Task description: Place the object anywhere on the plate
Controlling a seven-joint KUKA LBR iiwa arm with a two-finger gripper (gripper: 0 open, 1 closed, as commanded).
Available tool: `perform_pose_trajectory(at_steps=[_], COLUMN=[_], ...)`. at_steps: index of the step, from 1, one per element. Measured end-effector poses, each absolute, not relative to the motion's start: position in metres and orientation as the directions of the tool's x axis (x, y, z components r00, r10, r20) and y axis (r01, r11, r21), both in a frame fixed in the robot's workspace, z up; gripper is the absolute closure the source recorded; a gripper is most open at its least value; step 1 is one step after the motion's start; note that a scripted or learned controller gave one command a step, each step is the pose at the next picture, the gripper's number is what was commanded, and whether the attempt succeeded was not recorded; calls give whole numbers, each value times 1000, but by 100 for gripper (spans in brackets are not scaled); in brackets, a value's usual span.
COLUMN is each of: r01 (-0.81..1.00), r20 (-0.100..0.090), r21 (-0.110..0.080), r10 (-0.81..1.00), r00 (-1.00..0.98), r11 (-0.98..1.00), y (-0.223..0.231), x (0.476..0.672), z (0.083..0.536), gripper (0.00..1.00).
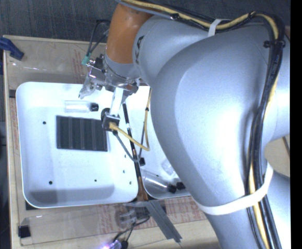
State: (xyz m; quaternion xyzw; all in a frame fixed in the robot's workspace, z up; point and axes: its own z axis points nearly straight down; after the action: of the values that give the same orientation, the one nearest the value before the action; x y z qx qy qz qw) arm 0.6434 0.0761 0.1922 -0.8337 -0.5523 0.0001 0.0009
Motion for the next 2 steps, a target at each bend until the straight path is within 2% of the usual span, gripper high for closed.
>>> perform_pose_trajectory(at_steps=[1, 2], r01=[832, 636], r20=[-6, -7], r21=[-7, -6], r10=[832, 636], r00=[554, 772], r11=[-554, -772], y=[116, 108], x=[561, 474], z=[113, 90], gripper=[0, 0])
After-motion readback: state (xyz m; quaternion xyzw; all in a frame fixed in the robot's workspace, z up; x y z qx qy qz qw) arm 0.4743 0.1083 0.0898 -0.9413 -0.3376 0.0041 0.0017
